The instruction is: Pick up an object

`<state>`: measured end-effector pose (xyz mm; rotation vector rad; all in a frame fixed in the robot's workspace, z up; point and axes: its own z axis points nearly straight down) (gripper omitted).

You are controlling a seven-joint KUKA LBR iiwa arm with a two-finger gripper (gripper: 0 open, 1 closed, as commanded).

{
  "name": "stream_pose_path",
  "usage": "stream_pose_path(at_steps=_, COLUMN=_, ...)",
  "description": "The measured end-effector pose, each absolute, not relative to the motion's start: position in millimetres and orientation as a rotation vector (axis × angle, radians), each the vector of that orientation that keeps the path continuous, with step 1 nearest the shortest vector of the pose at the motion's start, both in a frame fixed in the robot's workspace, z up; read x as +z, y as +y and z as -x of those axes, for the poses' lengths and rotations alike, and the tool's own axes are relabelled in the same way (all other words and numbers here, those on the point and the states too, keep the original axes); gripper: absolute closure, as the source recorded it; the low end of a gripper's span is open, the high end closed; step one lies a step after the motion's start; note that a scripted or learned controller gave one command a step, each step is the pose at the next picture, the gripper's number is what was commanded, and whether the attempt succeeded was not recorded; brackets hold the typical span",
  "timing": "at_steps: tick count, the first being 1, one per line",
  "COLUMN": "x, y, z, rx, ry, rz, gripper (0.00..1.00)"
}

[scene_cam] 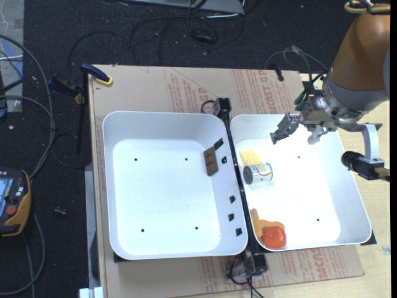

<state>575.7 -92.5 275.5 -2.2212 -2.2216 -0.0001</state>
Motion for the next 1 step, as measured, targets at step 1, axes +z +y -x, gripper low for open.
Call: stream_pose_path(at_steps=1, x=228.9, y=-112.2, z=-604.8, rx=0.005, ry=-2.218, rz=2.22, gripper=0.0)
